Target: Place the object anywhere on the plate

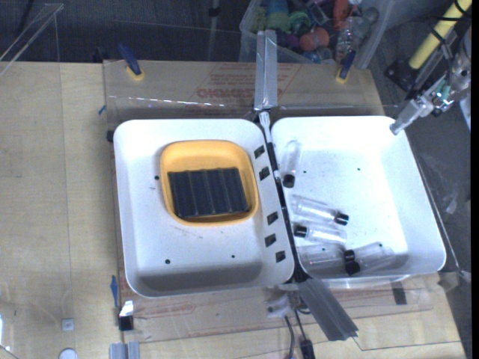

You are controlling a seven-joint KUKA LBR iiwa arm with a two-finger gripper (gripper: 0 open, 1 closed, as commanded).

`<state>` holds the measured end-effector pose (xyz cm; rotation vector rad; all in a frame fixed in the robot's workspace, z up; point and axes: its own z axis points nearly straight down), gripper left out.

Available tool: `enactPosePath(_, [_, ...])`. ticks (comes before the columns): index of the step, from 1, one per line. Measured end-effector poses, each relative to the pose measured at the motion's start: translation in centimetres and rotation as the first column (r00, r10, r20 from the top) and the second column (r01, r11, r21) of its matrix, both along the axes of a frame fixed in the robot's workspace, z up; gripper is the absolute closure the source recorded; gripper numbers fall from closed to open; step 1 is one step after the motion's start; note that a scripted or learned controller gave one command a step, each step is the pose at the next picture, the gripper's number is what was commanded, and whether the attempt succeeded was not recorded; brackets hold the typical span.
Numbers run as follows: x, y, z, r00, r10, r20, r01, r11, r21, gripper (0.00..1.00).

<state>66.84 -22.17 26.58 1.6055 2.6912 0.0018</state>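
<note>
The claw (397, 126) sits at the far right corner of the right bin (389, 163), a slim grey tip pointing down and left from a cluster of wrist parts near the right edge of the view; whether it is wide or narrow cannot be told, as the tip reads as one pale sliver, and nothing shows between its ends. It hangs just over the bin's rim, well apart from everything lying inside. The things to be moved are clear plastic tubes with black caps, all in the right bin: one tube (290, 159) lies against the divider near the back, another tube (318, 214) lies across the middle, and a third tube (352, 259) rests along the near wall beside others that are hard to separate because they are see-through. The plate (174, 159), yellow with rounded corners, sits in the left bin (135, 223), towards its back, and a dark ribbed pad (208, 193) lies flat on it. Behind the bins stands a clear box of coloured toys (310, 10).
</note>
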Motion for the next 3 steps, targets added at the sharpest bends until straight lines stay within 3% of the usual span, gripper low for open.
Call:
enactPosePath(1, [0.0,0.0,3.2,0.960,0.280,0.001,-0.280,0.960,-0.002,0.00])
enactPosePath(2, [-0.6,0.0,0.8,0.871,0.491,-0.005,-0.491,0.871,0.003,0.00])
enactPosePath(3, [-1.9,0.0,10.1,0.790,0.613,-0.001,-0.613,0.790,-0.004,0.00])
